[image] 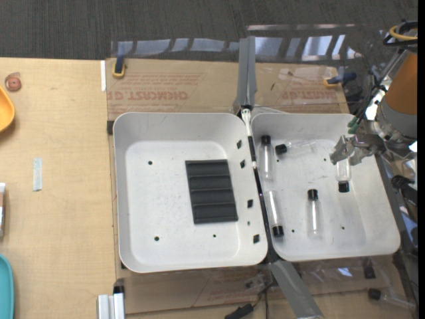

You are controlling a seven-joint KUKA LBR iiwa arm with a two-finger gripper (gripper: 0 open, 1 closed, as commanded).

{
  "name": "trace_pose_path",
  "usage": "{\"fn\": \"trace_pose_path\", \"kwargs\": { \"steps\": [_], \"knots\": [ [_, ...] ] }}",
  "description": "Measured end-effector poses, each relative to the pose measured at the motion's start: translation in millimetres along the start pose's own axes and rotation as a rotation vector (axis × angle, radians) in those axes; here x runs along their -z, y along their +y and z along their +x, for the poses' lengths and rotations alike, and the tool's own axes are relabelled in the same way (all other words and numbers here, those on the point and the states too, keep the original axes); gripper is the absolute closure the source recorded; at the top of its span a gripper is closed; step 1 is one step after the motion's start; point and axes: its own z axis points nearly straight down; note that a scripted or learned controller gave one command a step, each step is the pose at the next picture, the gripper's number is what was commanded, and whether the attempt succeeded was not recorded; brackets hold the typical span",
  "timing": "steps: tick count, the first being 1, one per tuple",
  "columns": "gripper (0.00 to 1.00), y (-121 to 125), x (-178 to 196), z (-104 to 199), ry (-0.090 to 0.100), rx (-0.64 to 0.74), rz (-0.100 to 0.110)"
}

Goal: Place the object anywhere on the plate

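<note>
Two white bins side by side on the table, left bin [133, 198] holding a black ribbed plate [211, 191], right bin [372, 238] holding clear black-capped tubes [312, 211], tool [352, 150] over a tube [342, 175] by that bin's right edge.

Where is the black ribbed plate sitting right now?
In the camera view, the black ribbed plate lies flat near the middle of the left bin, away from the clear vials in the right bin.
</note>
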Motion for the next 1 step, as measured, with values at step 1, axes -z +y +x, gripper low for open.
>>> {"fn": "trace_pose_path", "kwargs": {
  "steps": [1],
  "knots": [
    [1.00,-30.1,-57.8,42.1,0.000,-0.133,0.004]
  ]
}}
